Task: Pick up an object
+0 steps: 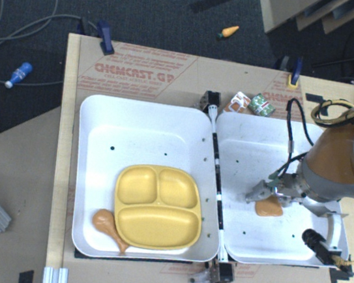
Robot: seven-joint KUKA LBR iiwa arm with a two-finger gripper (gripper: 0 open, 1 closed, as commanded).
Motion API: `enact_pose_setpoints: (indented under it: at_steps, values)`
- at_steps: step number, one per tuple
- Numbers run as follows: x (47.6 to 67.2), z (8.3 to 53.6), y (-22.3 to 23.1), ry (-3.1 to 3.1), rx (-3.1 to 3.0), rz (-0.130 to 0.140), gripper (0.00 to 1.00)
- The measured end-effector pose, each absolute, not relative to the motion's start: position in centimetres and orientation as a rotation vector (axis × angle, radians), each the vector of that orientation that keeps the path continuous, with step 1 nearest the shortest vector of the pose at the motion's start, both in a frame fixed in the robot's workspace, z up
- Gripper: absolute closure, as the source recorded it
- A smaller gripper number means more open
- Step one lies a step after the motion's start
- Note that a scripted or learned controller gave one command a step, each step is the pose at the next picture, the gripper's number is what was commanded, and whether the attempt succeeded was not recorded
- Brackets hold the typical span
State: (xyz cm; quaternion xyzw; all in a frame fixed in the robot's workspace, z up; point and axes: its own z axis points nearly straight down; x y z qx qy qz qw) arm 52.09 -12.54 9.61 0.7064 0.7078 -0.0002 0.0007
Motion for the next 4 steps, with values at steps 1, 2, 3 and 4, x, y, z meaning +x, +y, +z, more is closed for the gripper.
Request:
enact_pose_setpoints:
  at_steps: [1,2,3,4]
  values:
    - [57.6,16.6,-16.5,2.213,2.212,0.006,0.0]
    - [54.7,8.0,-14.3,2.227,2.226,-0.005,0.0]
    - [64.3,13.2,-17.6,2.216,2.208,0.008,0.0]
    - [56.0,9.0,-13.3,2.229,2.23,-0.006,0.0]
